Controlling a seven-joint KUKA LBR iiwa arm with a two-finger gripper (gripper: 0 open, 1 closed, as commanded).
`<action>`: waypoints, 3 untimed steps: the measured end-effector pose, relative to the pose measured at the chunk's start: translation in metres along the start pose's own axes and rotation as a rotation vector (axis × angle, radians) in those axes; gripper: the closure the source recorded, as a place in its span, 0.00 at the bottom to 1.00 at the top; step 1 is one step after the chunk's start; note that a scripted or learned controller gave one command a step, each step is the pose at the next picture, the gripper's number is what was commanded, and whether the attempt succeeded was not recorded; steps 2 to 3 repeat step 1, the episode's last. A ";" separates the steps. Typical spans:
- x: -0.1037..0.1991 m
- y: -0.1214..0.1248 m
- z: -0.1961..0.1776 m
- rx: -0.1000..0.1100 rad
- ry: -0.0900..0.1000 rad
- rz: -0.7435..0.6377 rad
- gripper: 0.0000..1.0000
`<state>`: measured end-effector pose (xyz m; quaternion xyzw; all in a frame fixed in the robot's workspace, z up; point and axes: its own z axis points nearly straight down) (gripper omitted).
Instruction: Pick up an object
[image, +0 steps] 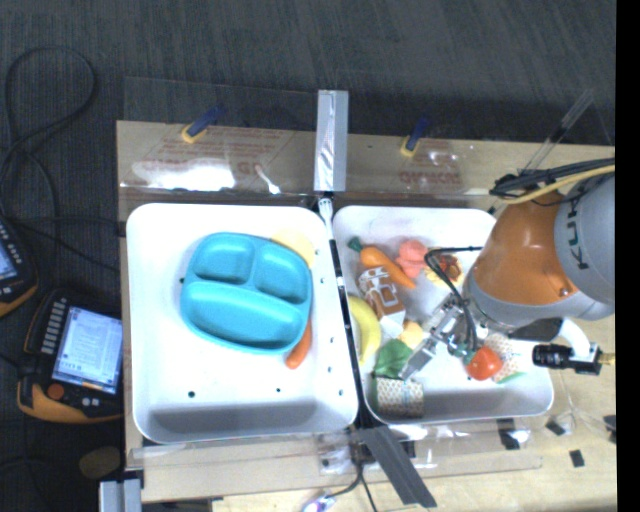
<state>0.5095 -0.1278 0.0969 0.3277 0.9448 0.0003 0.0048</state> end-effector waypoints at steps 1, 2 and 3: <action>0.019 0.021 0.005 -0.003 -0.010 0.290 0.00; 0.019 0.021 0.005 -0.003 -0.010 0.290 0.00; 0.019 0.021 0.005 -0.003 -0.010 0.290 0.00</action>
